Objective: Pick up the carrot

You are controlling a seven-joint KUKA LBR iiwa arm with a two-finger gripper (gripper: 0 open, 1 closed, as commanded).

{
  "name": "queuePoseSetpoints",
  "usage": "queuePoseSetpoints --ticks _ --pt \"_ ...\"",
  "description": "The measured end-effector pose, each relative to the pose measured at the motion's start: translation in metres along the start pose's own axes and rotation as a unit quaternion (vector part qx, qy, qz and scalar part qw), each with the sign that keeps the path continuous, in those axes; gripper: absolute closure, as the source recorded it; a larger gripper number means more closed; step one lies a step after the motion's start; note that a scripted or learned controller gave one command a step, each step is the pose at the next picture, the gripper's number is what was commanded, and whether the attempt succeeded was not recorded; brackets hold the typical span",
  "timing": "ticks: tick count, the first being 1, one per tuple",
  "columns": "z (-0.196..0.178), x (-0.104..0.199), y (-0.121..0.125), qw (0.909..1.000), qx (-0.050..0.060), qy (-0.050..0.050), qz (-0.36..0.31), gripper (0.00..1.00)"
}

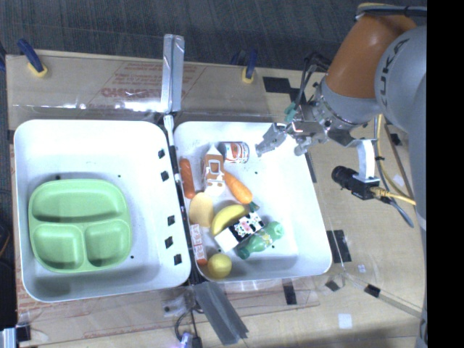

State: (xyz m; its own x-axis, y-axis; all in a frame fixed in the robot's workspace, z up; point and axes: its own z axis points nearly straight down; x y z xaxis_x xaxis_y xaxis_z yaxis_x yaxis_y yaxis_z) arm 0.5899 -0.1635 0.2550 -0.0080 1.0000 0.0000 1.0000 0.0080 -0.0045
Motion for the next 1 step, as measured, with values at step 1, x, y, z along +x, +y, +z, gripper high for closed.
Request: queuePoseSetpoints --ticks 1 --pt "0.1372 -0.0072 -0.0018 0.9997 0.000 0.000 0.025 0.00"
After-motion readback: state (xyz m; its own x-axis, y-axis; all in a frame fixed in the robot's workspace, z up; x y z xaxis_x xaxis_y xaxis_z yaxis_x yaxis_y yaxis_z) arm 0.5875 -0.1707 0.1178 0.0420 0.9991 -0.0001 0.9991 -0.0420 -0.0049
